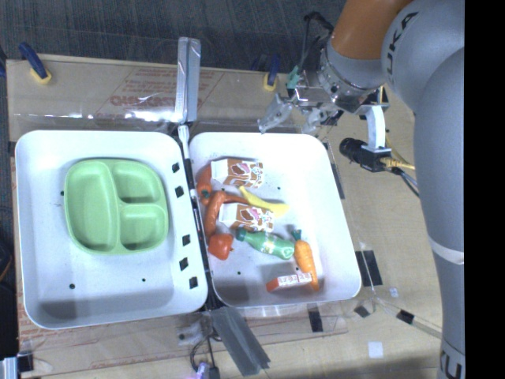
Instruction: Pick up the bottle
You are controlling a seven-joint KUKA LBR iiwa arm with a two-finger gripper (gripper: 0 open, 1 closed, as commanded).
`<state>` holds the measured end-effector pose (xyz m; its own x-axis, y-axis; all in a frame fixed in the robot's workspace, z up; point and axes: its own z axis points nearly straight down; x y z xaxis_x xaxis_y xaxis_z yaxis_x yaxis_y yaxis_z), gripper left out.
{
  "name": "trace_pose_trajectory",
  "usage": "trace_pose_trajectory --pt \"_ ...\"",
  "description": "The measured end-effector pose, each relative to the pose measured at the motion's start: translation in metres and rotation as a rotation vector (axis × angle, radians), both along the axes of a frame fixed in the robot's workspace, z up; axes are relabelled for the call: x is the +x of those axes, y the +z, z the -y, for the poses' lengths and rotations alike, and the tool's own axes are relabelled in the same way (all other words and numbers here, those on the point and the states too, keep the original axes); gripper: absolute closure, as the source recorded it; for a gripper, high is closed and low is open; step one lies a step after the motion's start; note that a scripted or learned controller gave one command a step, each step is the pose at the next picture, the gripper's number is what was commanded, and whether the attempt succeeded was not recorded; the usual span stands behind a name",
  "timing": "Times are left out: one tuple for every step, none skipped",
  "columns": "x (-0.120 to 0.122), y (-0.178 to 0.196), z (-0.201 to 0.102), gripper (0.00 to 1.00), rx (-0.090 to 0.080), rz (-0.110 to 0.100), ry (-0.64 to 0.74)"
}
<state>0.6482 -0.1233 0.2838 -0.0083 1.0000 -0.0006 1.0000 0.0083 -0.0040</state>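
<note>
Bottle [265,243] green, lying flat, beside carrot [304,257]

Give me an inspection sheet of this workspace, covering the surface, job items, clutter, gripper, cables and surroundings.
Surface: bench bearing two white bins, left bin and right bin, side by side.
Job's things: green bottle lying on its side in the right bin, between a carton and a carrot.
Clutter: two cartons, banana, carrot, sausage, tomato, all in the right bin; green divided plate in the left bin.
Gripper: gripper above the right bin's far rim, holding nothing.
Cables: cable looping beside the wrist.
Surroundings: blue clamps on the bench's far edge.
</note>
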Motion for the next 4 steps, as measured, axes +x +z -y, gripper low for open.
trace_pose_trajectory --pt "-0.054 -0.141 0.024 0.00 0.001 -0.001 0.057" --pt "-0.134 -0.145 0.002 0.00 0.002 0.000 0.044" --pt "-0.143 -0.193 0.002 0.00 0.002 -0.001 -0.041" --pt "-0.143 -0.183 0.002 1.00 0.002 -0.003 -0.038"
